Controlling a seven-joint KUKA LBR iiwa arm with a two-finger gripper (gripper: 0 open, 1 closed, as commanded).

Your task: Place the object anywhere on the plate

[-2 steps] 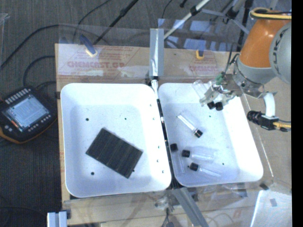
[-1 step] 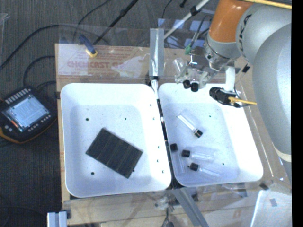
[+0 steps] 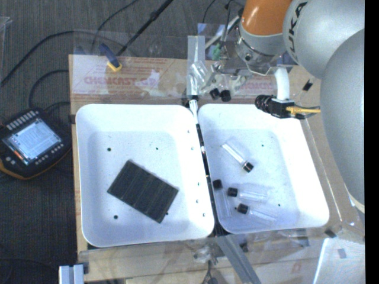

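Three clear, black-capped vials (image 3: 238,157), faint against the right bin (image 3: 308,176); dark ribbed plate (image 3: 143,191) in left bin (image 3: 89,158); gripper (image 3: 220,81) state indiscernible.

Bright even overhead light; white bins (image 3: 89,176) glare; slight softness.

Teach pendant (image 3: 29,142) on dark floor (image 3: 35,16); cables (image 3: 136,31); cardboard sheet (image 3: 136,78)

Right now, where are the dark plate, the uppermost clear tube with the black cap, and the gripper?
Dark plate (image 3: 143,191), camera view, middle of its ribbed top.
Uppermost clear tube (image 3: 236,156), camera view, mid-length of its clear body.
Gripper (image 3: 220,90), camera view, between its black-tipped fingers.
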